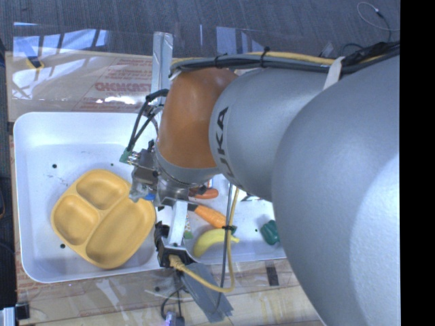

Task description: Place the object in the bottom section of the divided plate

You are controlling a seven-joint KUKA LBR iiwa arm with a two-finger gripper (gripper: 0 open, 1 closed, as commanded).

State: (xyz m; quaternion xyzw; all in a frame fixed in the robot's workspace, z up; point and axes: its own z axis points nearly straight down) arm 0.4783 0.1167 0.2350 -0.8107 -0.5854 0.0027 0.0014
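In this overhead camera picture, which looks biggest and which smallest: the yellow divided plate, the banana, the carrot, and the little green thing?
1. Yellow plate, clearly largest.
2. Banana and carrot: look alike in size, and both are partly hidden by the arm, so unranked.
3. Green thing, smallest as seen.

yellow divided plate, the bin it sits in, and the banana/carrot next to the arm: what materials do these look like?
Divided plate: likely molded plastic, matte yellow, with soft rounded dividers and no glare.
Bin: looks like white plastic, smooth and slightly glossy, with rounded corners.
Banana and carrot: probably plastic toy food, judging by uniform saturated color and a smooth surface; the view leaves this uncertain.
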